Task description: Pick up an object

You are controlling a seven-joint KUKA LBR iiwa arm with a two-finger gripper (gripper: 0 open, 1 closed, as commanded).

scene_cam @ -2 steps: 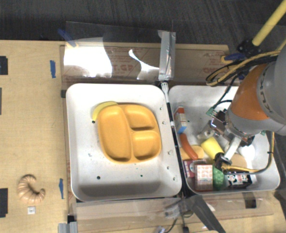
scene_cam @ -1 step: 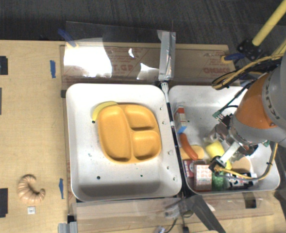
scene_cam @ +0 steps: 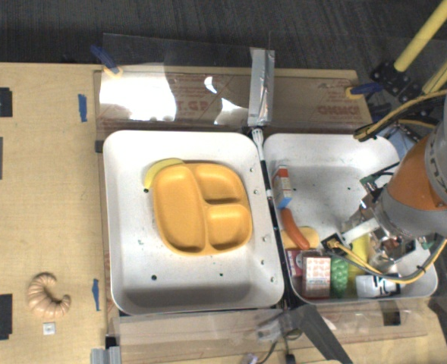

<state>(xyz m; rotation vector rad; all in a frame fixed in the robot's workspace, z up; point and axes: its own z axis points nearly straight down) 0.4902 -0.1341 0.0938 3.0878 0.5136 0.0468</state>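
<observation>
My gripper (scene_cam: 369, 250) reaches down into the right bin (scene_cam: 322, 158) at its lower right, among a heap of small items. Under and beside it lie a yellow object (scene_cam: 360, 246), a green knobbly piece (scene_cam: 340, 273), a red and white box (scene_cam: 316, 270) and a white bottle (scene_cam: 369, 285). An orange carrot-shaped item (scene_cam: 293, 230) and a red and white tube (scene_cam: 283, 183) lie along the bin's left wall. The grey wrist with its orange band (scene_cam: 417, 180) and cables cover the gripper from above.
The left bin (scene_cam: 124, 203) holds an orange divided plate (scene_cam: 200, 205) with a yellow piece (scene_cam: 158, 170) peeking out behind it. A tan croissant-like toy (scene_cam: 48, 296) lies on the bench at the far left. Yellow cables and tubes (scene_cam: 428, 29) run at the upper right.
</observation>
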